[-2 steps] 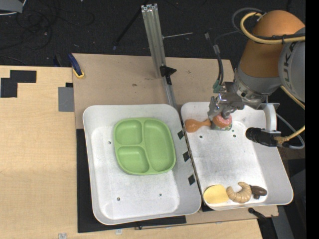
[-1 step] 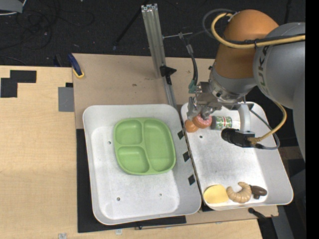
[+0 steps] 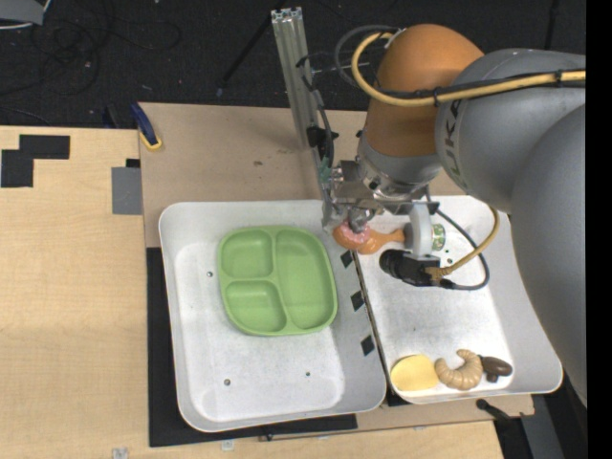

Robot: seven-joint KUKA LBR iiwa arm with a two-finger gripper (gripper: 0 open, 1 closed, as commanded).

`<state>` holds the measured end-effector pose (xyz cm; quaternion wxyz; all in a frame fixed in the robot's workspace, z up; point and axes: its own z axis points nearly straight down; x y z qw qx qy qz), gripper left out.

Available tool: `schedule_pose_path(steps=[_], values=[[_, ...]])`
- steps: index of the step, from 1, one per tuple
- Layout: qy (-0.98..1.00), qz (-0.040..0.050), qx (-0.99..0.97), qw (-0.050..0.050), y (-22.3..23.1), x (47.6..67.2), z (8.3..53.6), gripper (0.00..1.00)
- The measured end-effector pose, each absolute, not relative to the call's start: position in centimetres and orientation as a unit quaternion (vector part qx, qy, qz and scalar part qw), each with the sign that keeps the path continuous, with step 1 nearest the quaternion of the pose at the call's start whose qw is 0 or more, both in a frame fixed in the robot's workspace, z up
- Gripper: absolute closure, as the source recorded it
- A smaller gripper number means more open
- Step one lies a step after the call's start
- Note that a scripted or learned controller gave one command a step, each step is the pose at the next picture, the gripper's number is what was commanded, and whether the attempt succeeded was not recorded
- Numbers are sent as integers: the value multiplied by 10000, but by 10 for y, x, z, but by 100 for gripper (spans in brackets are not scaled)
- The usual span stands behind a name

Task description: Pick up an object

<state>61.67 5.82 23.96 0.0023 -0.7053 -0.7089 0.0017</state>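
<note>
I note the arm (image 3: 478, 103) entering from the right and covering the upper part of the right bin (image 3: 497, 323). The left bin (image 3: 191, 352) holds a green divided plate (image 3: 277, 280) toward its upper right; open white floor remains along its left and lower edges. The right bin has bare floor through its middle. The gripper (image 3: 356, 220) sits at the top of the divider between the bins, directly over an orange-pink object (image 3: 368, 240) that lies at the right bin's upper left corner. I cannot tell the state of the gripper. A tan curled object (image 3: 461, 371), a yellow round piece (image 3: 413, 375) and a small brown piece (image 3: 496, 366) sit close together against the right bin's lower edge.
</note>
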Motion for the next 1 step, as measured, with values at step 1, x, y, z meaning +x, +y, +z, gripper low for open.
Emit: schedule_pose_path(steps=[1], values=[[-7089,6,-7053,8,108,634,229,100]])
